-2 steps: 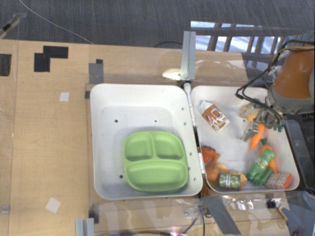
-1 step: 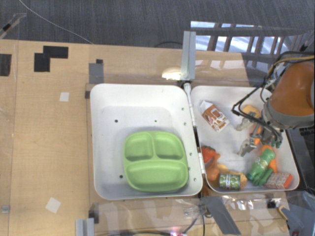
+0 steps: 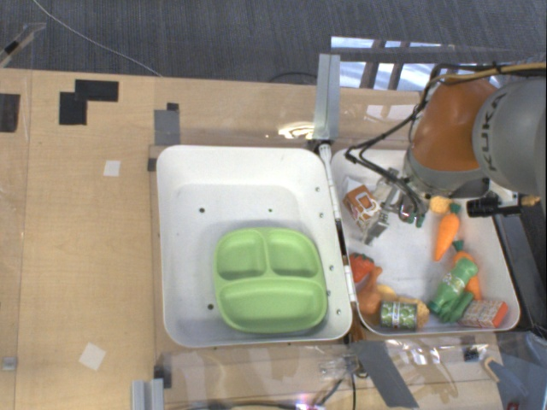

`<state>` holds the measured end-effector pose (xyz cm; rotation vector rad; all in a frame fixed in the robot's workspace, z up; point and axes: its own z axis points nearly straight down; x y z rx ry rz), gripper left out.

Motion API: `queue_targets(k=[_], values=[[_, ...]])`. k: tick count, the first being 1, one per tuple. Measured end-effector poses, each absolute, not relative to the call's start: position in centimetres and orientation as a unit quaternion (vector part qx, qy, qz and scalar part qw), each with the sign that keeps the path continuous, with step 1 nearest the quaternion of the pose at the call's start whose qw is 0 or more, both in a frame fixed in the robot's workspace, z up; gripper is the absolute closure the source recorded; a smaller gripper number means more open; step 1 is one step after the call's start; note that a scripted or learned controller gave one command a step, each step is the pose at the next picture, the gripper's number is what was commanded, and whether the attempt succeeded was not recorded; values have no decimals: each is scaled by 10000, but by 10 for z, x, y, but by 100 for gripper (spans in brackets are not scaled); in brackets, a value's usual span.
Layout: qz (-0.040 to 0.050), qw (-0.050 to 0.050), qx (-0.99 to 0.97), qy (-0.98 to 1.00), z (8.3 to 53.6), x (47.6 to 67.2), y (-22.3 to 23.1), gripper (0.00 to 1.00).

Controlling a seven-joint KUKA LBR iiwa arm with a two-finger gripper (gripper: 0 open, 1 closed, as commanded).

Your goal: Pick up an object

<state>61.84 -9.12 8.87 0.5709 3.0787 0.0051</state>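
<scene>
The wooden bench (image 3: 77, 254) carries two shallow white bins side by side: the left bin (image 3: 248, 178) and the right bin (image 3: 487, 254). The grey arm (image 3: 504, 139), with its orange band (image 3: 449, 126), reaches in from the right and hangs over the upper part of the right bin. A green divided plate (image 3: 269, 280) lies flat in the lower half of the left bin, near its right wall. The gripper (image 3: 382, 219) points down and leftward at the upper left of the right bin, its fingers slightly apart with nothing between them, the tips just beside a small brown and white package (image 3: 360, 204) that lies near the bin's left wall. The other objects sit loose in the right bin: an orange carrot (image 3: 445, 233) below the arm, a green bottle (image 3: 455, 284) beneath it, a red pepper (image 3: 362, 270) against the left wall, a green can (image 3: 398, 314) lying on its side at the bottom edge, and a small pink box (image 3: 483, 313) in the lower right corner.
</scene>
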Motion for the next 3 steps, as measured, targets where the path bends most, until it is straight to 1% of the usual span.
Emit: queue_targets(k=[1,2,3], values=[[4,36,2016,9795,89,621,-93,0],[-28,1,1803,9836,89,661,-91,0],[6,62,1889,9820,90,604,-86,0]])
